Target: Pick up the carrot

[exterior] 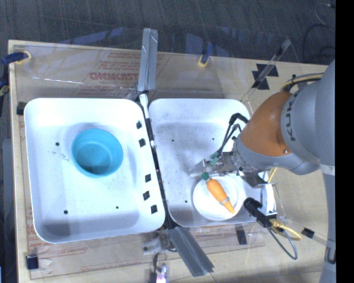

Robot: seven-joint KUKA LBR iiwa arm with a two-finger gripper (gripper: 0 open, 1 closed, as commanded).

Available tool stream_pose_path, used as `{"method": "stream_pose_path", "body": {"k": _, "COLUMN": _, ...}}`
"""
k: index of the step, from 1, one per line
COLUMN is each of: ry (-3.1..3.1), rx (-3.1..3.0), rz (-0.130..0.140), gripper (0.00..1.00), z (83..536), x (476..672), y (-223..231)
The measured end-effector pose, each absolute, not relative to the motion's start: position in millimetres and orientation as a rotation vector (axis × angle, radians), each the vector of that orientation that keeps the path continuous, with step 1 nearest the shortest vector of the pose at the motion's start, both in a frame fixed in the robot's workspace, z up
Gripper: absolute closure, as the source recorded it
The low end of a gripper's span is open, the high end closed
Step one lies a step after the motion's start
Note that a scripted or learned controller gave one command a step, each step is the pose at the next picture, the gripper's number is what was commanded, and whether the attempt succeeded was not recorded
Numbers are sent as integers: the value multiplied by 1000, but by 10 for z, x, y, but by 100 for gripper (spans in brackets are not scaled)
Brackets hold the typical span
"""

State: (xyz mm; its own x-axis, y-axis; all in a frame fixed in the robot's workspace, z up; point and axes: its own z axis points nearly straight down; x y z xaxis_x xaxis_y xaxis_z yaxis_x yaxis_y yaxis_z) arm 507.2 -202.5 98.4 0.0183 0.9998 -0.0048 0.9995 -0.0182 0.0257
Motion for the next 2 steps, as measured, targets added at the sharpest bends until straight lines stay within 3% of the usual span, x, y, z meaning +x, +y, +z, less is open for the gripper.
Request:
{"method": "stream_pose_path", "body": {"k": 1, "ry": 2190, "rx": 2222, "rz": 22, "gripper": 100, "z": 1090, "x": 5079, "y": -2033}}
{"method": "stream_pose_path", "body": {"k": 2, "ry": 2634, "rx": 1708, "rz": 0, "gripper": 100, "z": 1889, "x": 5386, "y": -1425}}
